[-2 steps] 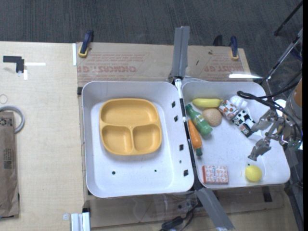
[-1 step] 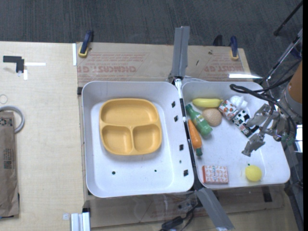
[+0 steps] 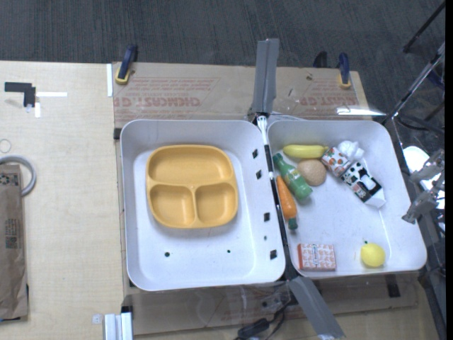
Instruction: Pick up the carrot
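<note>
The carrot (image 3: 285, 198) is a short orange piece with a green stub at its near end. It lies lengthwise against the left wall of the right bin (image 3: 396, 183), close to the divider between the two bins. A green bottle (image 3: 292, 178) lies touching its far right side.
The right bin also holds a banana (image 3: 304, 151), a brown round item (image 3: 311, 172), a white patterned carton (image 3: 355, 172), a lemon (image 3: 373, 255) and a small pink box (image 3: 316, 257). A yellow divided plate (image 3: 191, 186) sits in the left bin (image 3: 134, 261). Metal hardware (image 3: 425, 190) stands at the right edge.
</note>
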### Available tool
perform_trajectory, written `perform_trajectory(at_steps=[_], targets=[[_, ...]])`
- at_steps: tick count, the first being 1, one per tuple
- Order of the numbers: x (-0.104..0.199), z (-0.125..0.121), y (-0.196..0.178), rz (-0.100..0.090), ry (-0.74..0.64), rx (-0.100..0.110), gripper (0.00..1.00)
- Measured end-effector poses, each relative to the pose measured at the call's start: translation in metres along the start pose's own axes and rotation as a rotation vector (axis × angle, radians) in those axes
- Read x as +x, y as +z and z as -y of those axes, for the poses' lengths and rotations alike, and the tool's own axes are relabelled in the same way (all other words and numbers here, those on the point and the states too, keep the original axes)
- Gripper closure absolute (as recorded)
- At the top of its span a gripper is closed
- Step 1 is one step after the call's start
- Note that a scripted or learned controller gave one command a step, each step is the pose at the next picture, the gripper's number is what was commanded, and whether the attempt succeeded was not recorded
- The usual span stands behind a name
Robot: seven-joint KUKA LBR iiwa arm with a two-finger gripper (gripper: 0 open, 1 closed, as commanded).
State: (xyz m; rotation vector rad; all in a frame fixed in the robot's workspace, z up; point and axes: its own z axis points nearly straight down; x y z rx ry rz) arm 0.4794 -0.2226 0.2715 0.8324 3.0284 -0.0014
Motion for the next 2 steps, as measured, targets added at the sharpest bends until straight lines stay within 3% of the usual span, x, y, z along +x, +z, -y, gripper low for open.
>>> perform_trajectory(at_steps=[1,2], targets=[[-0.034,-0.052,0.140,-0.003,-0.129,-0.002,0.00],[0.001,0.000,0.066,-0.002,-0.053,-0.001,0.00]])
